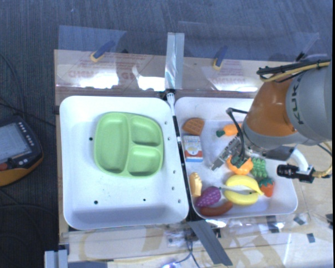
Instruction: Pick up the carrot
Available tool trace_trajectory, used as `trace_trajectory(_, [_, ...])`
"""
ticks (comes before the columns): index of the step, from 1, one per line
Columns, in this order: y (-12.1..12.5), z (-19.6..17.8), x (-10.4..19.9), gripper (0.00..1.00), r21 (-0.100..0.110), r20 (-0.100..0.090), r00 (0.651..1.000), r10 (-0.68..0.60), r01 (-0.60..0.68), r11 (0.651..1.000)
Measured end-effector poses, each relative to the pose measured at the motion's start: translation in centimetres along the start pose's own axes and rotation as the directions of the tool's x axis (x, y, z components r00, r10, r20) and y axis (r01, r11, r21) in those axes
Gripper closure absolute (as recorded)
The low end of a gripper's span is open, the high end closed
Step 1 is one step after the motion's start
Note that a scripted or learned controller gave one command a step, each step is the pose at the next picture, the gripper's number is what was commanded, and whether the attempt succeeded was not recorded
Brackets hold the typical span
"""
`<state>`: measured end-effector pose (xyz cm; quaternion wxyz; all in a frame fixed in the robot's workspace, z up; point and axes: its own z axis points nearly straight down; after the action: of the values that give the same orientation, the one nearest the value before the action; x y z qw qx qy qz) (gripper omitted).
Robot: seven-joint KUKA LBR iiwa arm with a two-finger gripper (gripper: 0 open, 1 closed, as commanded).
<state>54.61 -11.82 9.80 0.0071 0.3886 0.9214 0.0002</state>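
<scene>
One gripper (226,154), centre-right of frame, low inside the right bin (287,205); whether it is parted or closed cannot be told. Carrot (229,130): small orange piece with green tip, just above the gripper, lying free near the arm's orange band; judged not yet picked up. Nearby: orange-and-green item (240,162) beside the gripper, banana (243,183), grapes (209,195), carton (193,148). Left bin (72,149) holds a green tray (128,144). Arm hides the bin's upper right.

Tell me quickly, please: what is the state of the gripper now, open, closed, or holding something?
Gripper: low in the right bin, beside the carrot; open or closed cannot be told, and nothing shows between its fingers.
</scene>
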Motion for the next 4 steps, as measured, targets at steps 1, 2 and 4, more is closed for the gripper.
trace_trajectory(1, [-3.4, -2.6, 3.5, 1.00, 0.009, -0.017, 0.999, -0.046, 0.046, 0.999])
trace_trajectory(2, [2.5, -11.8, 4.6, 1.00, 0.009, -0.011, 0.991, 0.136, -0.136, 0.991])
trace_trajectory(4, [-3.3, -2.5, 1.8, 1.00, 0.016, -0.014, 0.951, 0.310, -0.309, 0.951])
